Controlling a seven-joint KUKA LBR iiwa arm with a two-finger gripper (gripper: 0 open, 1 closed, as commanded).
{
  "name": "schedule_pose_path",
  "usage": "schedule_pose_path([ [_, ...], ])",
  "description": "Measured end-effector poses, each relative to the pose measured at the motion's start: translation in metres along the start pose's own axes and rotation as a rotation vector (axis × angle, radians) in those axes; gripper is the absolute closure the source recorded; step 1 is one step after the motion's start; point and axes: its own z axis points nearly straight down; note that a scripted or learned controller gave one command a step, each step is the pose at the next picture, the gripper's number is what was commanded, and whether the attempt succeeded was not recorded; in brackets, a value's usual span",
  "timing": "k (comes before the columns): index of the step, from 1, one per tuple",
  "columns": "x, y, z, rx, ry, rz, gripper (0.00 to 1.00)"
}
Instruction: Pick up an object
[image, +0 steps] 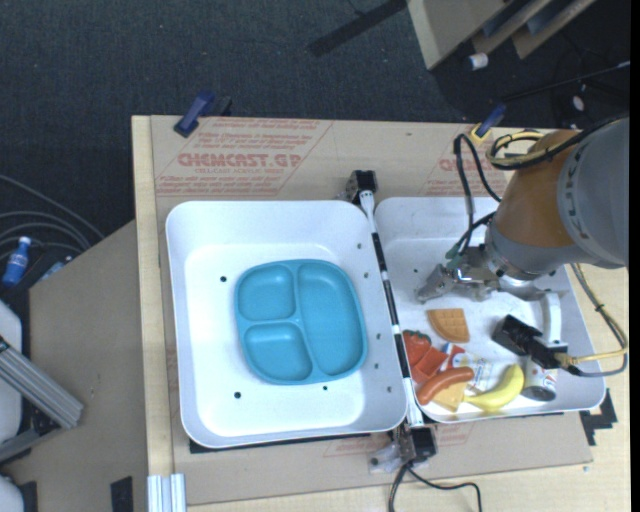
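– Gripper first. Where is it?
– It is down in the right bin, about in the middle, and it points to the left. The arm comes in from the right. It is grey with an orange part.
– Is it open or closed?
– I cannot tell from here. The shiny end is too small and mixed up for me to see.
– What is there to pick up?
– All the things lie in the near half of the right bin. A tan waffle lies just on the near side of the gripper, a little apart from it. Left of the waffle, by the bin's left wall, there are some red pieces. Nearer still there is an orange sausage. A yellow banana lies just to the right of the sausage, close to the near edge.
– Is any of them lifted up?
– No. They all lie on the bin floor.
– And the other bin?
– The left bin has a blue plate in the middle. The plate has three parts and it lies flat. Both bins sit side by side on a brown bench.
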Motion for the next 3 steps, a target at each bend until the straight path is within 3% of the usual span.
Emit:
schedule_pose_path([
  [1,0.0,0.0,-0.01,-0.002,0.0,0.001,1.0],
  [2,0.0,0.0,-0.01,-0.001,0.0,0.001,0.0],
  [3,0.013,-0.08,0.0,0.002,0.0,0.002,0.0],
])
